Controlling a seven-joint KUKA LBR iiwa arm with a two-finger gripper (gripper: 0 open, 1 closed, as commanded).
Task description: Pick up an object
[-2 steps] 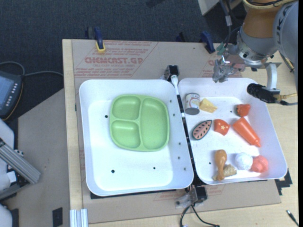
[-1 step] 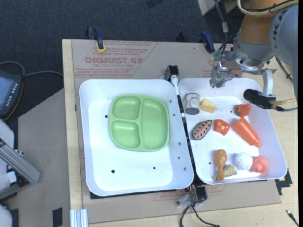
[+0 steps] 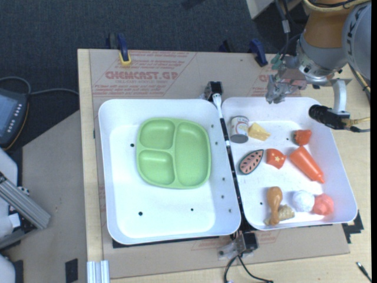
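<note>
**Supervisor:** Report gripper position and jaw state.

**Operator:** I read the gripper (image 3: 277, 93) at the far edge of the right bin (image 3: 347, 184), above its rim and left of that edge's middle. Nothing sits between the fingers. Whether the jaws are spread or pressed together, I cannot tell; they are too small and dark against the board.

**Supervisor:** Nearest candidate?

**Operator:** The small can (image 3: 238, 128) and the cheese wedge (image 3: 259, 132), just beside each other in the far-left part of the right bin. Both lie toward the near edge from the jaws and slightly toward the left bin (image 3: 118, 175). The can lies on its side, end face toward the camera, axis roughly along the divider.

**Supervisor:** Alternatives?

**Operator:** The carrot (image 3: 306, 163) lies farther in, long axis diagonal, tip toward the bin's near-right corner. In my judgement the can requires the shortest travel: toward the near edge, then descent. The green tray (image 3: 174, 152) in the left bin is well apart.
</note>
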